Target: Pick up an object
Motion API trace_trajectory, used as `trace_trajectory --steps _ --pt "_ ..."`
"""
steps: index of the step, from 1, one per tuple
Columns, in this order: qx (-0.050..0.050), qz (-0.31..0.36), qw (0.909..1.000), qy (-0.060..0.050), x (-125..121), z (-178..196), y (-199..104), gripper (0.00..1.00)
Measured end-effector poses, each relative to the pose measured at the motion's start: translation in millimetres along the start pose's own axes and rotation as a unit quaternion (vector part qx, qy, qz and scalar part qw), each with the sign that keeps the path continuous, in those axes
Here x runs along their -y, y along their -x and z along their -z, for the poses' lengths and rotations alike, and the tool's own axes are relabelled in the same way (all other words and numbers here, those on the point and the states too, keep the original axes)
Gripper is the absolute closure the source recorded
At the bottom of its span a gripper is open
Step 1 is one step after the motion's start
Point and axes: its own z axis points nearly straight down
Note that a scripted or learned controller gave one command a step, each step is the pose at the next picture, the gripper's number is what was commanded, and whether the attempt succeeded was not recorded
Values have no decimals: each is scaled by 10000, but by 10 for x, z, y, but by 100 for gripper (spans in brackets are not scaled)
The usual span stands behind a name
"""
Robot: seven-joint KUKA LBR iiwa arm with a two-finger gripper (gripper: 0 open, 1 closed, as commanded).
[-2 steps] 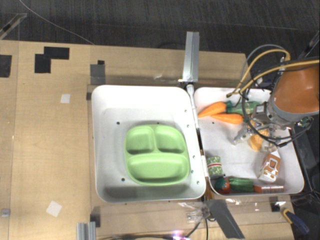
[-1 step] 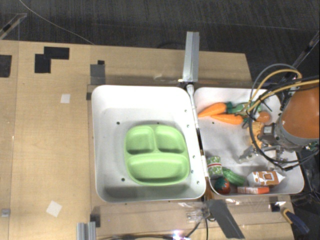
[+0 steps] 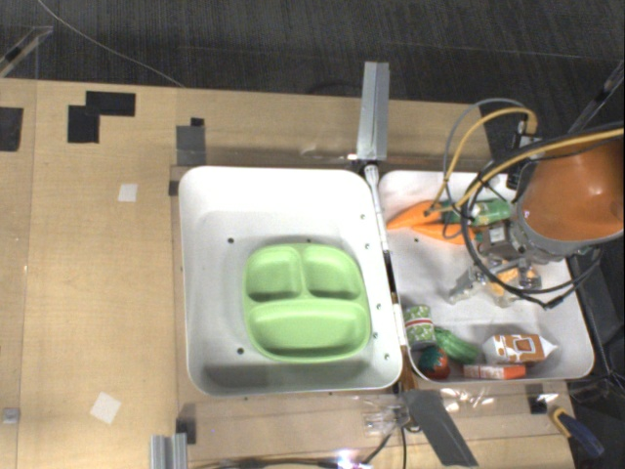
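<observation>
The gripper was seen low over the right bin, hung with cables; whether it was spread or closed could not be told, and nothing was seen held in it; an orange carrot-like object lay just up and to the left of it, long axis running left to right, point toward the divider; a small carton lay below it, nearer the front wall; the carrot was judged the closer target.

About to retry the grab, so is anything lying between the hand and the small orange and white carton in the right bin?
Nothing visible: bare white bin floor separates the hand from the small orange-and-white carton lying nearer the camera.
</observation>
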Motion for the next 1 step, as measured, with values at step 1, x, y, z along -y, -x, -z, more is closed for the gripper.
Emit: trace_trajectory --steps 1 --pt "23 257 9997 5 762 -28 75 0"
